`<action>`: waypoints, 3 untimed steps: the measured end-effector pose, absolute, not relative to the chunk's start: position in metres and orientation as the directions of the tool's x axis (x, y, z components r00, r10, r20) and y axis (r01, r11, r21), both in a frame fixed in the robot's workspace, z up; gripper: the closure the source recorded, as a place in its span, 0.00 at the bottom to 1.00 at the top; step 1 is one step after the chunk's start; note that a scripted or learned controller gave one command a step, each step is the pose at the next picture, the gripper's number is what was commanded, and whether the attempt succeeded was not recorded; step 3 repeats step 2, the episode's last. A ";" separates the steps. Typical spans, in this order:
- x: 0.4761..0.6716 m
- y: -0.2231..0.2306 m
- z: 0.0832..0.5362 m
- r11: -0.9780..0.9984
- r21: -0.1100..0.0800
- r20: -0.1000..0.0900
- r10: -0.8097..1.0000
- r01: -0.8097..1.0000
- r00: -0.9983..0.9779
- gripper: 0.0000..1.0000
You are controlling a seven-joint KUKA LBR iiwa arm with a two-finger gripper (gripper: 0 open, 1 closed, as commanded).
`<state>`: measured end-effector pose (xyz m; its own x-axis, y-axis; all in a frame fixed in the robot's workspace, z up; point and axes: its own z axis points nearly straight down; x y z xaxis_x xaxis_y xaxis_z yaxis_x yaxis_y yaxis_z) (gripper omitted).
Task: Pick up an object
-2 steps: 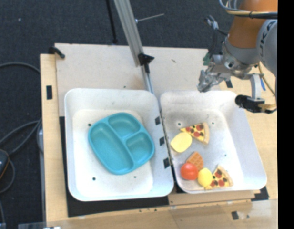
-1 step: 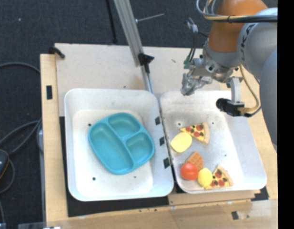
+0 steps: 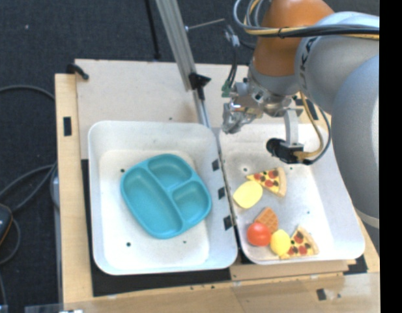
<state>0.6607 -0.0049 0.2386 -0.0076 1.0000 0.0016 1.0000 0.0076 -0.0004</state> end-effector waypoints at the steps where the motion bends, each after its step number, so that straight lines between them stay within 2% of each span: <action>1: 0.659 0.042 0.248 0.007 0.002 0.002 1.000 1.000 -0.007 1.00; 2: 0.650 0.087 0.249 0.007 -0.001 0.002 1.000 1.000 -0.007 1.00; 3: 0.650 0.087 0.249 0.007 -0.001 0.002 1.000 1.000 -0.007 1.00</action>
